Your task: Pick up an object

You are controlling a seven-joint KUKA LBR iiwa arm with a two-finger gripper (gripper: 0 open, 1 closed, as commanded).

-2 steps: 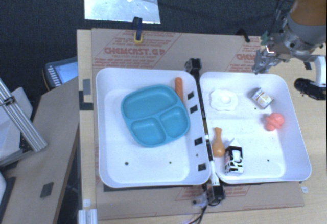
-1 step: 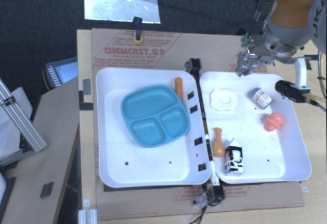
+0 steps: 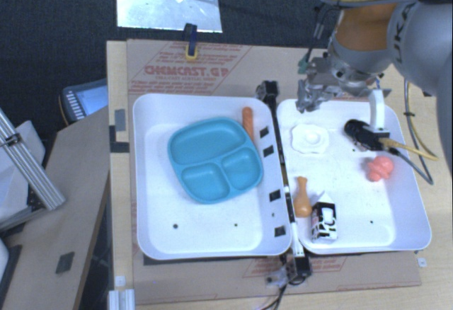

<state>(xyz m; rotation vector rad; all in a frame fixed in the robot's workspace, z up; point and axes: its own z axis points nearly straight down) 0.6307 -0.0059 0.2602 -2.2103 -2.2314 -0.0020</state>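
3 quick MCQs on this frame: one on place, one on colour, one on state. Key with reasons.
1. Where is the blue tray?
A. left bin
B. right bin
C. on the bench outside the bins

2. What colour is the ball in the right bin?
A. green
B. pink
C. black

3. How does the carton by the right bin's front edge stand?
A. upright
B. crushed flat
C. upside down on the fried egg

Key: 1 A, the blue tray lies in the left bin. 2 B, the ball is pink. 3 A, the carton stands upright in the right bin, apart from the fried egg.
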